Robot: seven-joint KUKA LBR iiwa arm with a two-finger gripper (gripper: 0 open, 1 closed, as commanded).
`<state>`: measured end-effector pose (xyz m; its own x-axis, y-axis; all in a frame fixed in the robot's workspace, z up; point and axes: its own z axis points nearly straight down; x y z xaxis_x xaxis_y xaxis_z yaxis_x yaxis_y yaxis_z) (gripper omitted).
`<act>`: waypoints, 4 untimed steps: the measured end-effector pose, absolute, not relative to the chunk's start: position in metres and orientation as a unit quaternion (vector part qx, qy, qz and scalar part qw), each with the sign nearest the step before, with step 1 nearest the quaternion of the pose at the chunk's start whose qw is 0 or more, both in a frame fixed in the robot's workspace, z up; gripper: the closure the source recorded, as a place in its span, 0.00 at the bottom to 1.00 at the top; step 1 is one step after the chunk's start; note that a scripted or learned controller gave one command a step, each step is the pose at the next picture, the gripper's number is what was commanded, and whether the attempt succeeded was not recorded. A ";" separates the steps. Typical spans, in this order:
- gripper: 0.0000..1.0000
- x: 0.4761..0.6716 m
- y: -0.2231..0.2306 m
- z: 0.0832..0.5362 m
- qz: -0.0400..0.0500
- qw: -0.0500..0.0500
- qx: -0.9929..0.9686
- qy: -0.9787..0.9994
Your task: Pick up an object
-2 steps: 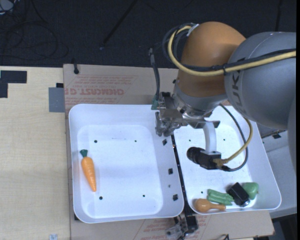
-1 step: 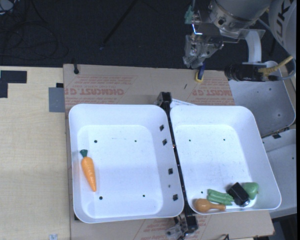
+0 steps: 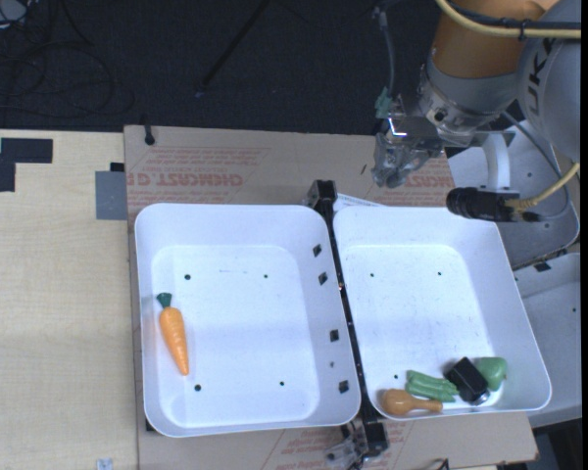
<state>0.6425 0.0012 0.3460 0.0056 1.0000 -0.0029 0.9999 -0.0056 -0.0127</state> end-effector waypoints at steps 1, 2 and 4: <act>1.00 0.589 0.075 0.315 0.003 0.004 -0.705 -0.709; 1.00 0.592 0.042 0.350 0.000 -0.001 -0.708 -0.707; 1.00 0.490 0.039 0.386 0.007 0.006 -0.708 -0.706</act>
